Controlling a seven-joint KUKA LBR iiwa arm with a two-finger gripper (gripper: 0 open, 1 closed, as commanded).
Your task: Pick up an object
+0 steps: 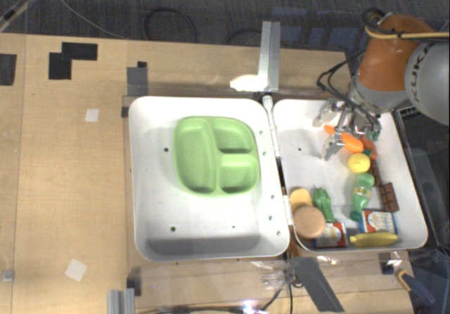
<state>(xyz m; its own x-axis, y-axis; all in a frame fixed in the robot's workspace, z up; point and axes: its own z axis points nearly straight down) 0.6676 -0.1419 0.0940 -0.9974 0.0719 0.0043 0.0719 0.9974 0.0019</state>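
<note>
The gripper [340,138] was positioned over the upper part of the right bin [302,133], with the arm [394,60] entering from the right. Its fingers were down at an orange carrot-like object [349,141], but whether they were open or closed on it could not be determined. A yellow lemon [359,163] lay just beside and below the orange object. The left bin [151,186] contained a green divided tray [216,154].
</note>
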